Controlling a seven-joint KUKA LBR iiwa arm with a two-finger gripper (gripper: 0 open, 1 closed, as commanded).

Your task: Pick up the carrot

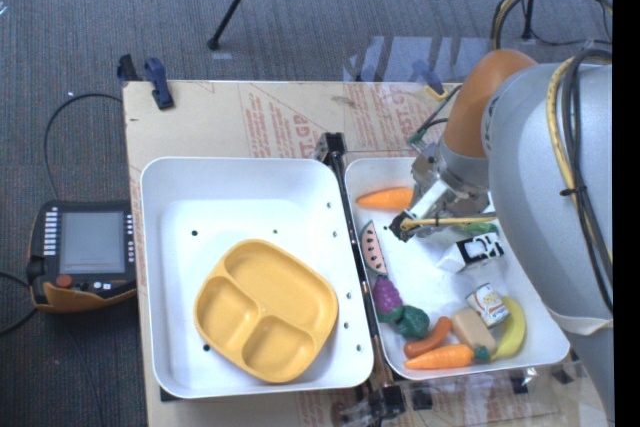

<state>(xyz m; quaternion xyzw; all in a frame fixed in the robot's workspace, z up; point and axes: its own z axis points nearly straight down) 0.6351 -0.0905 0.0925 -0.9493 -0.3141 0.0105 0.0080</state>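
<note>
An orange carrot [385, 198] lies at the far left end of the right bin [555, 347], close to its back wall. Two more carrots lie at the near edge of that bin: a larger one [440, 357] and a smaller one [427, 336] just behind it. My gripper [424, 193] hangs low over the far part of the right bin, just right of the far carrot and very near its thick end. The wrist hides whatever is directly under it. No carrot shows in the gripper.
The right bin also holds a watermelon slice [373, 247], purple grapes [386, 295], broccoli [410, 320], a banana [513, 330], a tan block [472, 327], a small can [487, 303] and a black-and-white carton [480, 250]. A yellow divided plate [265, 308] sits in the left bin [170, 215].
</note>
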